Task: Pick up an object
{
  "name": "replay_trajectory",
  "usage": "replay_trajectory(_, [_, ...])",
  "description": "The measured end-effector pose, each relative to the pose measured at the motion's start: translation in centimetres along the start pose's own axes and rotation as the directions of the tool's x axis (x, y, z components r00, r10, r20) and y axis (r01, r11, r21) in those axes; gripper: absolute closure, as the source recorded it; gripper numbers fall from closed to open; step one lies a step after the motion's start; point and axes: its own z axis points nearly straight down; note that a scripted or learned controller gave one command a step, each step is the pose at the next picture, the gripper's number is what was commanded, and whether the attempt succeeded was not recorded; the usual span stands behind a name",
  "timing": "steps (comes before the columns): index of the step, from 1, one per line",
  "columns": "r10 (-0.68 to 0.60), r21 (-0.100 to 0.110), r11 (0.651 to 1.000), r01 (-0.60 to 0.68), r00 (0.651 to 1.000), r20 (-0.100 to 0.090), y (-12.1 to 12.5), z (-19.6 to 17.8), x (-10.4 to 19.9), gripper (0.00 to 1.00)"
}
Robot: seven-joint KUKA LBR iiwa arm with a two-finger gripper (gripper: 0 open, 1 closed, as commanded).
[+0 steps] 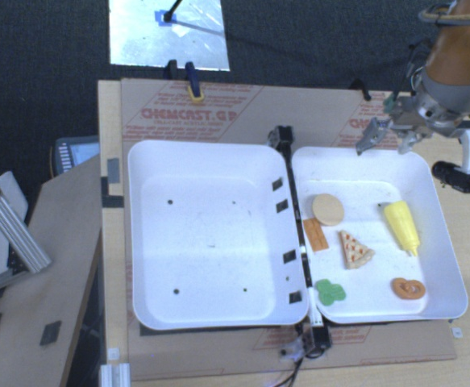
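A workbench seen from above at a slant, bearing two shallow white bins side by side on a sheet of printed cardboard [218, 107], which seems there to protect the bench and fix the bins' position. The left bin [150, 216] has bare white walls and floor. The right bin [436, 208] holds six small toy foods, spread well apart, probably so that each can be grasped without disturbing another. A grey arm with an orange band [459, 51] reaches in from the right; its gripper [388, 135] hangs above the right bin's far rim, two fingers pointing down and spread apart with nothing between them, seemingly poised to descend. In the bin, a yellow mustard bottle [401, 226] lies on its side near the right wall. A round tan cookie [328, 210] lies nearer the divider, just above an orange wafer [316, 235]. A pizza slice [354, 249] sits in the middle, a brown pretzel [409, 288] near the front right corner, and a green leafy piece [329, 292] near the front left corner
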Motion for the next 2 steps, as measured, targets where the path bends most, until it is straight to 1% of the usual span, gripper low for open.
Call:
replay_trajectory(1, [-0.005,0.0,1.0,0.005,1.0,-0.003,-9.7,-8.0,6.0,0.0])
replay_trajectory(2, [-0.011,0.006,1.0,0.011,1.0,-0.004,-11.7,-2.9,15.3,0.0])
